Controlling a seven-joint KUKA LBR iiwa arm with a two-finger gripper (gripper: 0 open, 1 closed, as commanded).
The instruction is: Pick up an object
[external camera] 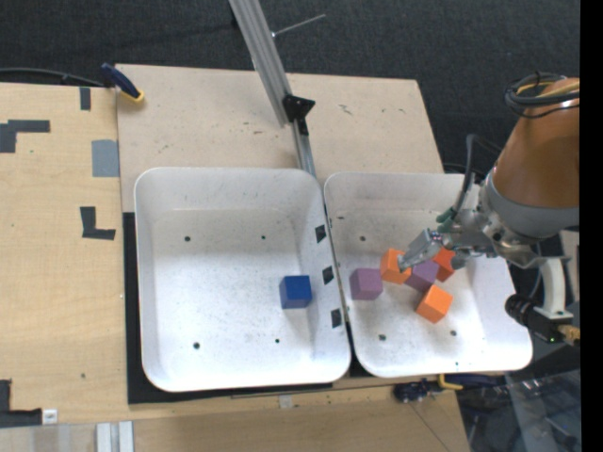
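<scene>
In the right bin lies a tight cluster of small blocks: an orange block, a purple cube, a second purple block, an orange cube and a reddish-orange piece. My gripper reaches in from the right and is down among them, its tip between the orange block and the second purple block. The wrist hides part of the cluster. A blue cube sits alone in the left bin.
The two bins meet at a shared wall with black marks. A slanted metal bar runs down to the back of the bins. The arm's grey and orange body hangs over the right bin's right side.
</scene>
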